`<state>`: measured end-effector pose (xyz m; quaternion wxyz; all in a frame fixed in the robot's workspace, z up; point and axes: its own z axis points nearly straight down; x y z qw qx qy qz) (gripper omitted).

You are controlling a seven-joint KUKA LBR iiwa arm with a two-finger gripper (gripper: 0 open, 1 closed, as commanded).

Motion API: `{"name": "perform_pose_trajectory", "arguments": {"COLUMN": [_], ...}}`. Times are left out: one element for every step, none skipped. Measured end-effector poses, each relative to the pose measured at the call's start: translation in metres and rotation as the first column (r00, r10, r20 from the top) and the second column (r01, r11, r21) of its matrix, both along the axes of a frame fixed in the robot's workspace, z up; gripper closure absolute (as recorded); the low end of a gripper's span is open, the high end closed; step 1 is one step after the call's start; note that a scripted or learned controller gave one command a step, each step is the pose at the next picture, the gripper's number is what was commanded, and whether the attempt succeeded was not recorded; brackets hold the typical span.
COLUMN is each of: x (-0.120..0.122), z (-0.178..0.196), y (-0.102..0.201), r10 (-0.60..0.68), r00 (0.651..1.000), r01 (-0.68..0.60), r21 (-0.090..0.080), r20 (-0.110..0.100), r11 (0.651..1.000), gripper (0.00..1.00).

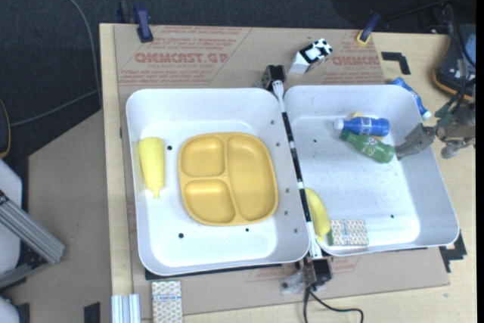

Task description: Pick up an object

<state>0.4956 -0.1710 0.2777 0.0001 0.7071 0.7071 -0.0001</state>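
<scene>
Camera view, looking down at a slant: two white bins side by side on a brown cardboard-covered bench [189,60]. Left bin [151,238], centre-left of frame, holds two things: one yellow divided plate [228,178] with three compartments, lying flat in the middle, and one yellow squeeze bottle [152,165] just beside the plate toward the left wall, apart from it. Right bin [423,215], centre-right, holds four things: one blue bottle [364,125] and one green bottle [369,146] touching each other in the upper part, one yellow banana-like piece [318,214] against the lower-left wall, and one small patterned packet [349,231] just beside it at the lower edge. Gripper [417,140] enters at the right edge, its grey tip over the right bin's right side, near the green bottle; nothing visible between its fingers, and whether they are spread or closed I cannot tell. One small black-and-white object [314,54] sits on the bench above the bins.
</scene>
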Motion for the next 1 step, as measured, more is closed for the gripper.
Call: {"name": "perform_pose_trajectory", "arguments": {"x": [0.0704], "z": [-0.0621], "y": [-0.0195], "r10": [0.001], "r00": [1.0], "r01": [-0.001], "r21": [-0.001], "r20": [0.001], "r11": [1.0], "gripper": [0.0]}}
